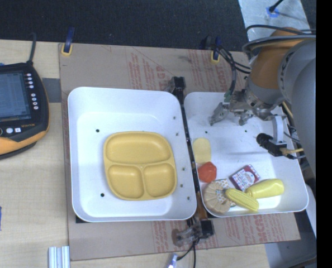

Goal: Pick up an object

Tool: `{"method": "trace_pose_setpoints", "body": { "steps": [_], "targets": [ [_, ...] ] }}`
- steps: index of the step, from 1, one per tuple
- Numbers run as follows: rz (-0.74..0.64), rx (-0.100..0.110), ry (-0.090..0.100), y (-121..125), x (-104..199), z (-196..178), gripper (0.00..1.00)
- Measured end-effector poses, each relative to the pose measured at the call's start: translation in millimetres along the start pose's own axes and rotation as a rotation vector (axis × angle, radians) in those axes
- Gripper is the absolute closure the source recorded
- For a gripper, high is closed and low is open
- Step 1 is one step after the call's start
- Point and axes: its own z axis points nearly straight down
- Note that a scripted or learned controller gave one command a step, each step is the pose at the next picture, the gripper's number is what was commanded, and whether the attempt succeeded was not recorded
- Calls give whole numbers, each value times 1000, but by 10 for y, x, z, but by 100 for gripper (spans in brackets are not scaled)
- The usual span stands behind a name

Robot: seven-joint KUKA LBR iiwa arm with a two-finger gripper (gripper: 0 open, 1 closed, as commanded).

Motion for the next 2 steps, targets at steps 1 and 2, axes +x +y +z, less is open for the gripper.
{"method": "trace_pose_setpoints", "body": {
  "steps": [1, 2],
  "targets": [
    [4, 2, 0, -1496, -492, -550, 0],
    [-3, 2, -1, -712, 119, -41, 0]
  ]
}}
